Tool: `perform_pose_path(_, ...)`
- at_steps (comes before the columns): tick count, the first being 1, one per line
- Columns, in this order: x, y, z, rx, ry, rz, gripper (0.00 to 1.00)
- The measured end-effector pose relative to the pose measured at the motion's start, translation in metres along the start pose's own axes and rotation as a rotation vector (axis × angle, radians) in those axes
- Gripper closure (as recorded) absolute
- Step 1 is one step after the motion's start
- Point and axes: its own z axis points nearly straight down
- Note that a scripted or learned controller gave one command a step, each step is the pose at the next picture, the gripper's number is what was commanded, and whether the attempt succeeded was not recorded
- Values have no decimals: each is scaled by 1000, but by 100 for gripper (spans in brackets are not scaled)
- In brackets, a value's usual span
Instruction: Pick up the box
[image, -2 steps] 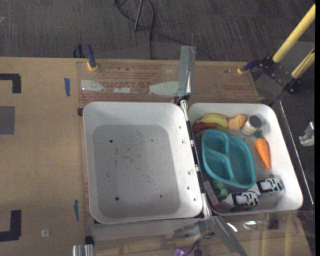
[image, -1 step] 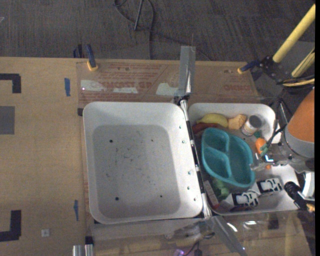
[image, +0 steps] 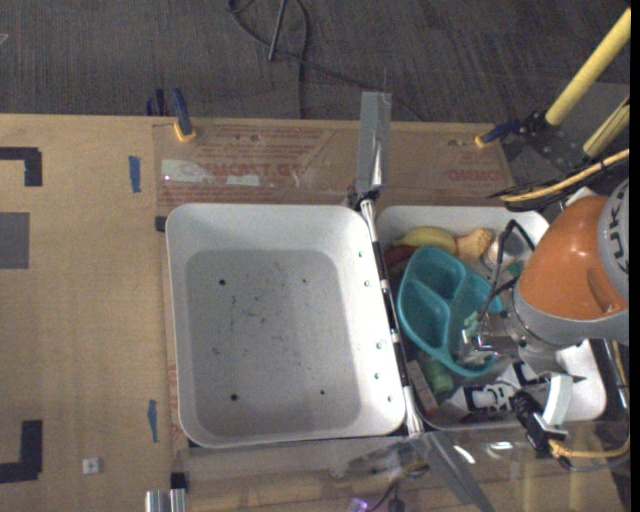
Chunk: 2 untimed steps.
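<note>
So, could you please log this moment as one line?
arm over right bin | teal tray, banana inside | left bin | grasp unconfirmed

arm over cluttered right bin, teal tray inside

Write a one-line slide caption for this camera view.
Arm reaching over the right bin, crowded with a teal tray and a banana; left bin beside it.

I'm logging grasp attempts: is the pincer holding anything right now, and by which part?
Cannot be told. The pincer sits low over the right bin, at the teal divided tray, but the arm hides any hold.
</note>
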Motion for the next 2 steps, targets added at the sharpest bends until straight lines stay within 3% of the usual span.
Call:
perform_pose_path(1,-3,1,-2,-6,-3,4,0)
perform_pose_path(2,-53,15,14,-27,16,293,0)
